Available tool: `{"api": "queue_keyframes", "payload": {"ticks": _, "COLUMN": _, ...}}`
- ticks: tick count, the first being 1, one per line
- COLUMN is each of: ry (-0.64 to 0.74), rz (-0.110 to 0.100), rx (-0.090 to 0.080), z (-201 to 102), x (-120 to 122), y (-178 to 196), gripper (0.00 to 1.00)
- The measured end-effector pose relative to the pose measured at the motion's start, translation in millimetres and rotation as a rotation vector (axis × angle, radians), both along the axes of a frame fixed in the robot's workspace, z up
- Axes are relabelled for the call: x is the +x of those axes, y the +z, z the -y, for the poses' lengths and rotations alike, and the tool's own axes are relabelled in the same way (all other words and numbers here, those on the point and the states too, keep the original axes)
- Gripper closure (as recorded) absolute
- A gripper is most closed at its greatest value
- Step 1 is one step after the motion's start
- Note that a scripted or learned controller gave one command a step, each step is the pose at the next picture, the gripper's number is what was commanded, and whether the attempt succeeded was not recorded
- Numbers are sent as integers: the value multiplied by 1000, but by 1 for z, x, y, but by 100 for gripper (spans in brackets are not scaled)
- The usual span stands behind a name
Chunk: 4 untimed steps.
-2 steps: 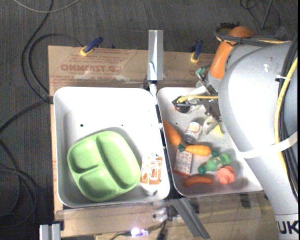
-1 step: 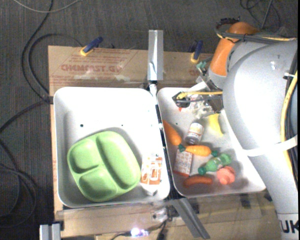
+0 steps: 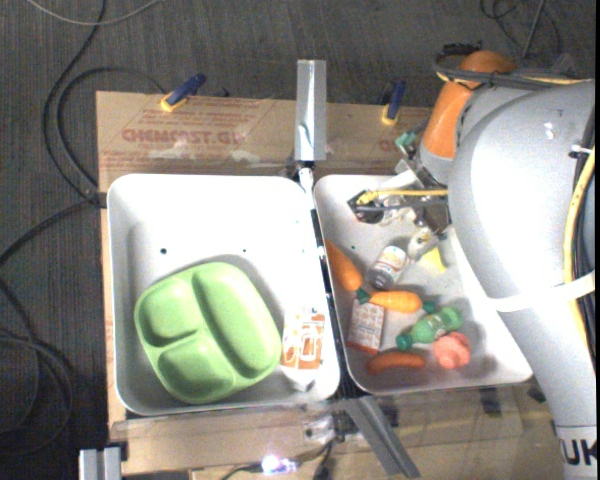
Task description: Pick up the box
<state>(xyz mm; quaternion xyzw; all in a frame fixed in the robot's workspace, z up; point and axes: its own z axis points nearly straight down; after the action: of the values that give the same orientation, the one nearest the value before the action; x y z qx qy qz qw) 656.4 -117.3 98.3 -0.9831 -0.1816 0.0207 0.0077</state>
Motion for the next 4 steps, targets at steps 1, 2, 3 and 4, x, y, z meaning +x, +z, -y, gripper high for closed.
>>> {"api": "queue_keyframes", "payload": {"ticks": 1, "ry": 6, "rz": 13, "rx": -7, "z": -1, "x": 3, "y": 9, "gripper": 100}}
{"api": "queue_keyframes", "payload": {"ticks": 2, "ry": -155, "rz": 38, "rx": -9, "z": -45, "x": 1, "y": 159, "gripper": 100}}
{"api": "queue_keyframes", "payload": {"ticks": 3, "ry": -158, "rz": 38, "rx": -9, "z": -44, "x": 1, "y": 159, "gripper": 0}}
{"api": "queue_keyframes", "payload": {"ticks": 4, "ry": -162, "rz": 36, "rx": -11, "z": -35, "x": 1, "y": 83, "gripper": 0}}
